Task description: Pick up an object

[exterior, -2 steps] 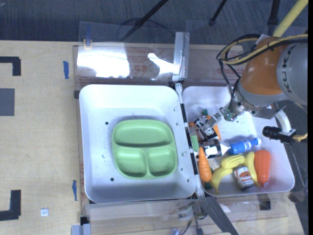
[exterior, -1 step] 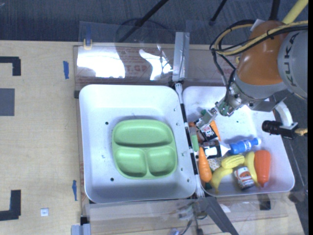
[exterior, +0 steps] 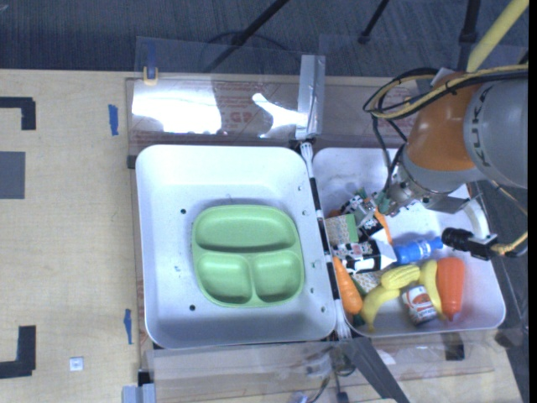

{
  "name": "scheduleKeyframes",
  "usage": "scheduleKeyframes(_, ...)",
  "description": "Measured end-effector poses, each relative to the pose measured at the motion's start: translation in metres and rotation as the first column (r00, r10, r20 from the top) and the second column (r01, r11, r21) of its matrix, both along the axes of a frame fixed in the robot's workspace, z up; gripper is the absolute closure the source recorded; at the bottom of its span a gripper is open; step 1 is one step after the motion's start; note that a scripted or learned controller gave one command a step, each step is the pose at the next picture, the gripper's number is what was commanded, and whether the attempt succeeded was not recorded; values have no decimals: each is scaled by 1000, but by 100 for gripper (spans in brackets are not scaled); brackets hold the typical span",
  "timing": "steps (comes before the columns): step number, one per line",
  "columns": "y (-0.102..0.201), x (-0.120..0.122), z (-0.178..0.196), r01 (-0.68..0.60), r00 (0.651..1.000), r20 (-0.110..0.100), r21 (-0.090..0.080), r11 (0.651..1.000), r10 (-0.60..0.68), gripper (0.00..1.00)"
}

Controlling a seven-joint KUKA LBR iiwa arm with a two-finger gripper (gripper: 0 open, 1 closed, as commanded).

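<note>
The right bin (exterior: pixel 482 317) holds a heap of small things: a blue bottle (exterior: pixel 417 249), a yellow banana (exterior: pixel 388 287), an orange carrot (exterior: pixel 347 285) along the left wall, a fatter orange carrot (exterior: pixel 451 285) at the right, a small can (exterior: pixel 419 303) and a box with a printed label (exterior: pixel 340 228). My gripper (exterior: pixel 379 205) reaches down from the grey and orange wrist (exterior: pixel 445 137) into the upper middle of this bin. It sits just above the box and the blue bottle. Whether it touches anything in the pile is hidden by the wrist.
A green divided plate (exterior: pixel 247 254) lies in the left bin (exterior: pixel 159 183). A clear panel (exterior: pixel 218 103) stands behind the left bin. Cables (exterior: pixel 403 91) loop over the wrist, and the arm covers the right bin's upper right corner.
</note>
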State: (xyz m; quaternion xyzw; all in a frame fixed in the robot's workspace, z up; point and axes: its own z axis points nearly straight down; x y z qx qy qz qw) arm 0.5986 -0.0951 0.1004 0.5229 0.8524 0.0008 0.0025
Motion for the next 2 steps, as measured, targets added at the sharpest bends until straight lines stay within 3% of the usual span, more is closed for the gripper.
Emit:
scheduleKeyframes(1,-7,-3,-9,145,989,4,5,989,-145,0)
scheduleKeyframes(2,-8,-1,2,147,989,9,4,989,-147,100)
